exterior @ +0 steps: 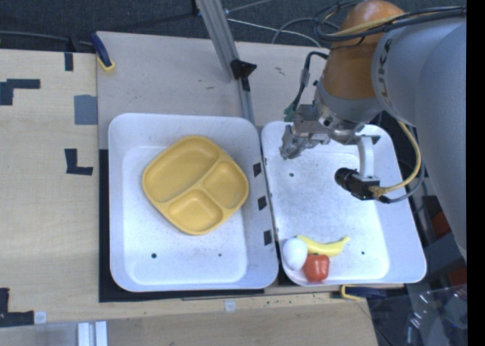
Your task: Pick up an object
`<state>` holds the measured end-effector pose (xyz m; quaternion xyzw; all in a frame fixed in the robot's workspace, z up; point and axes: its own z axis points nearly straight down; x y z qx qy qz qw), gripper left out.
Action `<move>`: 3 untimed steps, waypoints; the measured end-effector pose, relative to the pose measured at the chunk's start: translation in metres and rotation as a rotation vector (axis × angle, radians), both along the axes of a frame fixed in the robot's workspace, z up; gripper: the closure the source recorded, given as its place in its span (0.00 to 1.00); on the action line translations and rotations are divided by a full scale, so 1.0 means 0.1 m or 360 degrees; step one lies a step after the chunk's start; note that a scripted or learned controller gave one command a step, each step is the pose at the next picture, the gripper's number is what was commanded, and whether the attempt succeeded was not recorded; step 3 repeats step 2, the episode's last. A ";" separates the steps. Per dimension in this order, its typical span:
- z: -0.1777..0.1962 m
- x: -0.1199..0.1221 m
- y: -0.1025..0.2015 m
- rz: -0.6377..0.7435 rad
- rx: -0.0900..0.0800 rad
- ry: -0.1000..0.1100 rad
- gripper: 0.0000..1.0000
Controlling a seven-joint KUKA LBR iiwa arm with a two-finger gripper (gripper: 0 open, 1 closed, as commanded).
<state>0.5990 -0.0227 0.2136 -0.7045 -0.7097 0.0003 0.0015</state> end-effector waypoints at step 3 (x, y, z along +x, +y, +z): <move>0.07 0.33 0.92 -0.0001 0.0000 -0.0003 1.00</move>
